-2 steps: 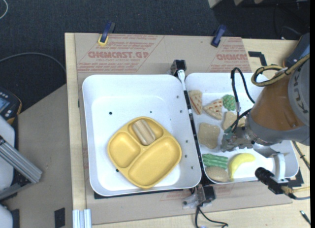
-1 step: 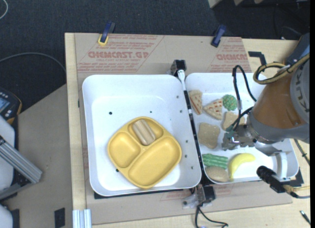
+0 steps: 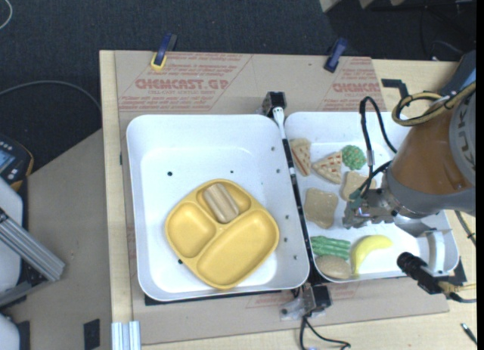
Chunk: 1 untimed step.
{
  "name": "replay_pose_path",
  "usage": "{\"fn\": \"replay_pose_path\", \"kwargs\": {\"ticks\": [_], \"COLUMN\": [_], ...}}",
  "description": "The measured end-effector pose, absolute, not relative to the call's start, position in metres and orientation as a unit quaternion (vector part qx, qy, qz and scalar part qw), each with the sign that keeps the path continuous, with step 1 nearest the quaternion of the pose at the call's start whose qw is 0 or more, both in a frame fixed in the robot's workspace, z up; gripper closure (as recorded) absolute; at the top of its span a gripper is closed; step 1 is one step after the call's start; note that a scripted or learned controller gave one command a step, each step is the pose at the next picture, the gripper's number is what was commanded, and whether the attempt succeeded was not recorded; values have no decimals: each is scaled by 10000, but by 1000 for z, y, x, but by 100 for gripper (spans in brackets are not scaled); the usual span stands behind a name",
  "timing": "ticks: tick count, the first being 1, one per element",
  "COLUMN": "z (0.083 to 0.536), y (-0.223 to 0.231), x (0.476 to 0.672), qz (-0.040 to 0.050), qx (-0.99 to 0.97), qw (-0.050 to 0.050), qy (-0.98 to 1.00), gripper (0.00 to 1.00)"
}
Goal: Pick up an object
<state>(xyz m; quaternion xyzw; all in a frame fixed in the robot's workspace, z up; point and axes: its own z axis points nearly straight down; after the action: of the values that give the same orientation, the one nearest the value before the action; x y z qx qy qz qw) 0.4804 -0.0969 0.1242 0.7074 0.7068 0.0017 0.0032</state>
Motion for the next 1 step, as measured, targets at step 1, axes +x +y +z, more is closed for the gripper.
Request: {"fn": "replay_pose_path", "kwargs": {"ticks": [1], "z": [134], "y": [-97], "x": [481], "qz": [20], "qx": [7071], "qw": [42], "qy": [7071], "gripper": [100]}}
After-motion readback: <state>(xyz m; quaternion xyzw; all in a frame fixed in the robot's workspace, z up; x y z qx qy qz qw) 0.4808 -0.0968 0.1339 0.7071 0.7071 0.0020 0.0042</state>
